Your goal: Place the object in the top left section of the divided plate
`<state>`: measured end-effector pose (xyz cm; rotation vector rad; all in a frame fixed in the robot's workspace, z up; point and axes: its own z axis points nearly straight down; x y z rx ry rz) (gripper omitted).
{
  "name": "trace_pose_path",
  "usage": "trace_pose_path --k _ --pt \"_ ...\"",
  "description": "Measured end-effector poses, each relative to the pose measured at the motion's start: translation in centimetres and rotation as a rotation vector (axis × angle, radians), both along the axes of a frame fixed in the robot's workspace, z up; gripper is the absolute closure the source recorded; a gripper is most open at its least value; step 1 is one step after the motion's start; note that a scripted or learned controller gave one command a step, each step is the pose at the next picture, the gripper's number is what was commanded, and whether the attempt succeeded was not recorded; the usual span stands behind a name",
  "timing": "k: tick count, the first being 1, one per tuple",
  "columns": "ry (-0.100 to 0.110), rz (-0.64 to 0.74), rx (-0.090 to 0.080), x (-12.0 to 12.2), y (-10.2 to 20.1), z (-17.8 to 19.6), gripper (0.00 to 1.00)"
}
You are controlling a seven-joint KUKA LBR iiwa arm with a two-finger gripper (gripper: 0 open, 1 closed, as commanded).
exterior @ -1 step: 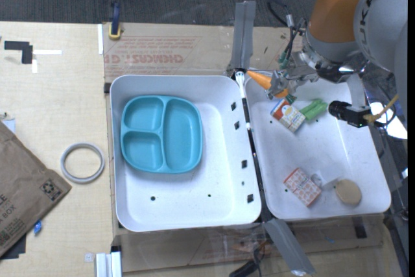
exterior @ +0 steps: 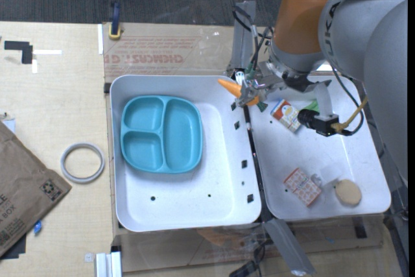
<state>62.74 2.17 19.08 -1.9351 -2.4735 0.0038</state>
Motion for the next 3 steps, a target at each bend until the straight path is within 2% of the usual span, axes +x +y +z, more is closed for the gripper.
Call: trace_pose_path --k 1,2,3 --pt "0.001 -0.057 0.0 -5.6 6.1 0.0 1.0" --pt "0.002 -0.21 -0.001 -10.0 8.8 -7.4 1.0" --pt "0.0 -0.6 -0.003 -8.8 7.2 0.0 1.0"
